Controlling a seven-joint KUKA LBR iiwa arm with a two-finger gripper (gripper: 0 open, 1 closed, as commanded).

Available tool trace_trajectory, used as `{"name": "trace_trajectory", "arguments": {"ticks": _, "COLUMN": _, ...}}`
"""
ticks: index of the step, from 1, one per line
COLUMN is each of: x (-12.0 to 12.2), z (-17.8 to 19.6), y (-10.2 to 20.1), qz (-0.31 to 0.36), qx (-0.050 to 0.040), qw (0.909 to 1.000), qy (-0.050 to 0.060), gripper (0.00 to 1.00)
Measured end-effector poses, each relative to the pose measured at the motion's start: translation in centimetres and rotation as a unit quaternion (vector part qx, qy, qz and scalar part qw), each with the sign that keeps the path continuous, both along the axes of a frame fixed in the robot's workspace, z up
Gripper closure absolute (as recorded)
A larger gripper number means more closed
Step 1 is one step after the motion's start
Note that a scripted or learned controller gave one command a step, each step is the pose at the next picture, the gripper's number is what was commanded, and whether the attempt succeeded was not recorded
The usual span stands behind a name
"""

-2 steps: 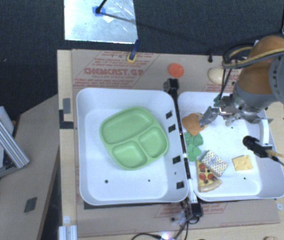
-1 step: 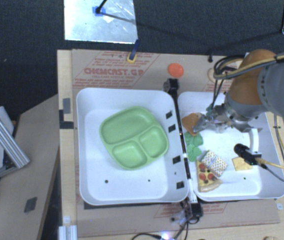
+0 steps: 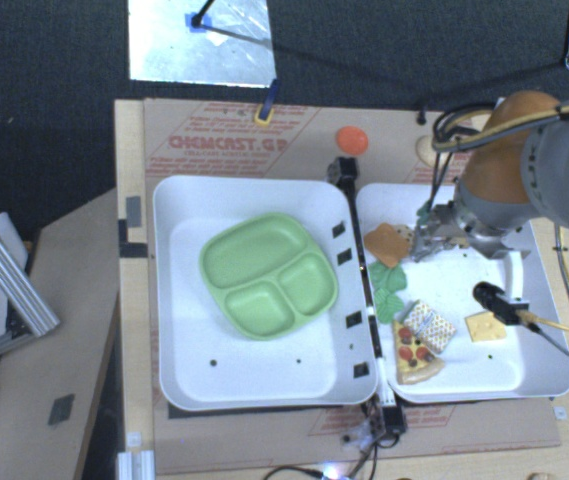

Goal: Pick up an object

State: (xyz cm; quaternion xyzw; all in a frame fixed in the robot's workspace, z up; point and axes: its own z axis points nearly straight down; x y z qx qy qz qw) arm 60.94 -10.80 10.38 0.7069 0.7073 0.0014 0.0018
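Observation:
In the right bin (image 3: 534, 368) lie a brown toast piece (image 3: 387, 242), a green leafy piece (image 3: 389, 292), a pizza slice (image 3: 416, 353), a checkered packet (image 3: 432, 325) and a yellow cheese square (image 3: 485, 326). My gripper (image 3: 426, 240) reaches down from the right into the bin's far left part. It is just right of the toast piece, close to its edge. I see nothing held in it.
The left bin (image 3: 179, 368) holds a green divided plate (image 3: 268, 273). A black divider (image 3: 360, 268) runs between the bins. An orange ball (image 3: 352, 140) sits on the bench behind them. A black cable end (image 3: 498, 302) hangs over the right bin near the cheese.

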Motion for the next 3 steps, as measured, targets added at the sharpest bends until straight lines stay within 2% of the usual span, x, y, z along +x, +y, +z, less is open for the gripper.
{"name": "trace_trajectory", "arguments": {"ticks": 2, "x": 1.7, "z": 12.2, "y": 0.8, "qz": 0.003, "qx": -0.0004, "qw": 1.0, "qy": -0.002, "gripper": 1.0}}
{"name": "trace_trajectory", "arguments": {"ticks": 3, "x": 1.8, "z": 12.1, "y": 0.9, "qz": 0.003, "qx": 0.0001, "qw": 1.0, "qy": 0.001, "gripper": 1.0}}
